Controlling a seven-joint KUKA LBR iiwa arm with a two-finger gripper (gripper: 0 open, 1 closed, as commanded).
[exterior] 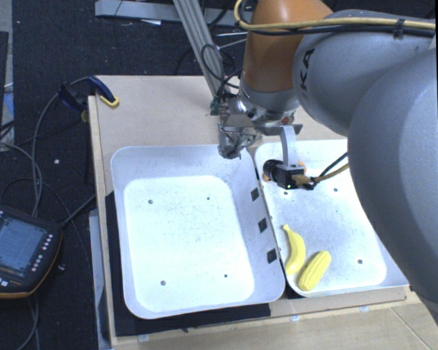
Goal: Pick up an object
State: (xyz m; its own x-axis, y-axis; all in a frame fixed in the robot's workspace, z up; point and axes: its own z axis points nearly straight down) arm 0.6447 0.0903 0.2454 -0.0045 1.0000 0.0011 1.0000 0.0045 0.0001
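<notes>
- The grey arm reaches in from the right of the camera view and covers the far right corner of the desk.
- Its orange band sits above the wrist, over the far edge where the two bins meet.
- The tool hangs at the far rim of the left bin, close to the gap between the bins; nothing shows between its tips, and whether it is released or clenched cannot be told from this angle.
- A small black part with a green light sits just right of the tool, over the far end of the right bin, with a cable running off to the right.
- A yellow banana lies in the near left part of the right bin, close to the wall shared with the left bin.
- A yellow corn cob lies just beside the banana on its right, touching it or nearly so, near the bin's front rim.
- Both yellow things lie well apart from the tool.
- The floor of the left bin shows faint dark speckles.
- A handheld control pad with a screen lies on the floor left of the desk, among black cables.
- A blue and yellow clamp grips the far left corner of the desk.
</notes>
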